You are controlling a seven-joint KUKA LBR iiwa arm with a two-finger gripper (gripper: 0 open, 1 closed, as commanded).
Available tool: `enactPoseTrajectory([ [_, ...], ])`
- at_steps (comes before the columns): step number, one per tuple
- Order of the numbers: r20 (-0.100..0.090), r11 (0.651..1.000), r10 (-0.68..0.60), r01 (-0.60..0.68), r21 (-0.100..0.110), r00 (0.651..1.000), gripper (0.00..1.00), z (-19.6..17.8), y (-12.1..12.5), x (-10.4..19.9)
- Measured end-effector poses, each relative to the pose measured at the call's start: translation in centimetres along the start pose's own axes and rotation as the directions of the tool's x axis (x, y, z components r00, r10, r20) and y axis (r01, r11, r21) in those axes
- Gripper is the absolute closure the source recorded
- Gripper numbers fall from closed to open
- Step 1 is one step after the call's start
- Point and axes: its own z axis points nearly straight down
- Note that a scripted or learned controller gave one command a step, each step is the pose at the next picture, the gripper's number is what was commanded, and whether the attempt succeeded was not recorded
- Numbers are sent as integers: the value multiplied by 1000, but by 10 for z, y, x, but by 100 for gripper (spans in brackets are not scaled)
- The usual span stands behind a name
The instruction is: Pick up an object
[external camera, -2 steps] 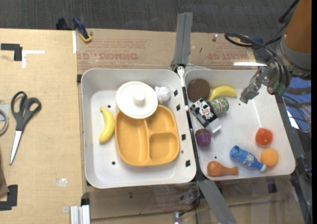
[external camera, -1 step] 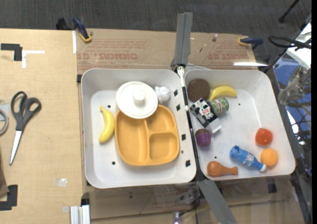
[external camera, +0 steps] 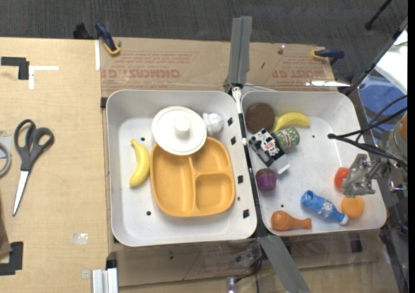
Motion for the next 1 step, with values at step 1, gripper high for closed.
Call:
enactPoseTrajectory([
  [1,0,1000,-1,1,0,1000,0,0,0,0],
])
